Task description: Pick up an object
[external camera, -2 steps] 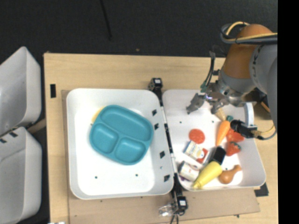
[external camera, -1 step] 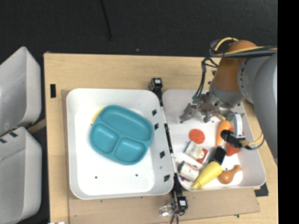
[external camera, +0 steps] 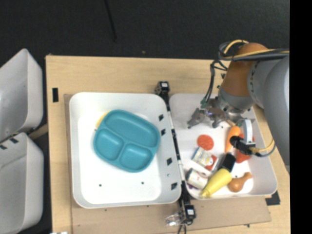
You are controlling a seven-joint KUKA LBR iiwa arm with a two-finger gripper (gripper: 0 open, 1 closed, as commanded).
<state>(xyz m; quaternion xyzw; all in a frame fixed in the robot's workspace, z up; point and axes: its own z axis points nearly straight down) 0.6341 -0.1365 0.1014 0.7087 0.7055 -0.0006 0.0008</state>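
Observation:
My gripper (external camera: 206, 120) hangs low over the back of the right bin (external camera: 183, 106), its two grey fingers spread apart with nothing between them. Just in front of it lies a red disc (external camera: 205, 142). A small white carton with red and orange print (external camera: 204, 158) and a white can (external camera: 196, 178) lie nearer the front. A yellow bottle (external camera: 217, 181) with a black cap (external camera: 228, 162) lies slanted beside a brown pear-shaped thing (external camera: 239, 182). An orange object (external camera: 234, 132) sits at the gripper's right.
The left bin (external camera: 83, 179) holds a blue divided plate (external camera: 126, 140) with a yellow thing (external camera: 101, 119) peeking out from under its left edge. The grey arm with its orange band (external camera: 241, 77) covers the right bin's back right corner.

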